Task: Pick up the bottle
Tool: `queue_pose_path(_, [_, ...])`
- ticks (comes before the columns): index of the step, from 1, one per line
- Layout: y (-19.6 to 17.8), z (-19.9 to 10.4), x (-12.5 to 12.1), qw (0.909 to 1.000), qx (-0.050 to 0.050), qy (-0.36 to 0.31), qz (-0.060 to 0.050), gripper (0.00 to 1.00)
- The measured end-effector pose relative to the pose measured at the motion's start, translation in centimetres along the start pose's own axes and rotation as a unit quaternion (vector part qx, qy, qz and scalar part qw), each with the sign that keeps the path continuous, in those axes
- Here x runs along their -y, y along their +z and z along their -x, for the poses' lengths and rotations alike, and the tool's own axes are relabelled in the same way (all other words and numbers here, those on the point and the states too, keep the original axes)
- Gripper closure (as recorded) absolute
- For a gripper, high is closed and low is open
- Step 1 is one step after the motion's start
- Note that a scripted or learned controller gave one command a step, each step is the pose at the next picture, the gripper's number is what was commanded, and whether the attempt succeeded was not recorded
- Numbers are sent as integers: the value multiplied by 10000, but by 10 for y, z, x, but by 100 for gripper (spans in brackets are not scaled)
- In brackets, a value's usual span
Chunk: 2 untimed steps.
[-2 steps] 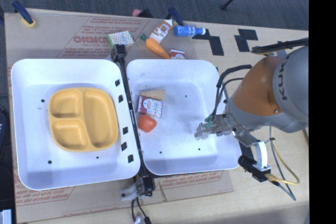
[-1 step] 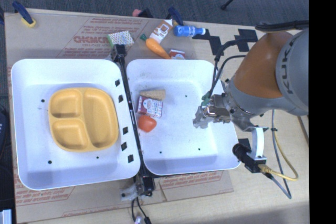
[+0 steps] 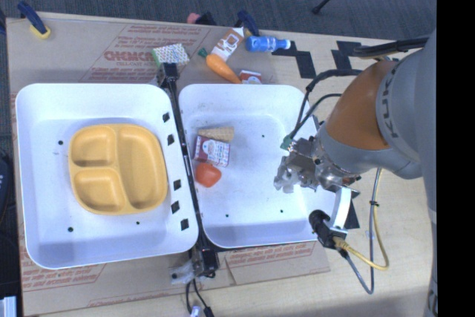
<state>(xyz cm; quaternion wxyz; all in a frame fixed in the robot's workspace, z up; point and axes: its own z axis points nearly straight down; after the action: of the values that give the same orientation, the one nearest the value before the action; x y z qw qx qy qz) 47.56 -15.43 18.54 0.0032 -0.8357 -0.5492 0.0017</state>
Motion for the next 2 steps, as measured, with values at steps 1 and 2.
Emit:
queue_pose_path(1, [-14,-32,13,9993,5,373,18,100])
queue_pose_path(2, [-22,-49,21,9991,0,-431,11,100])
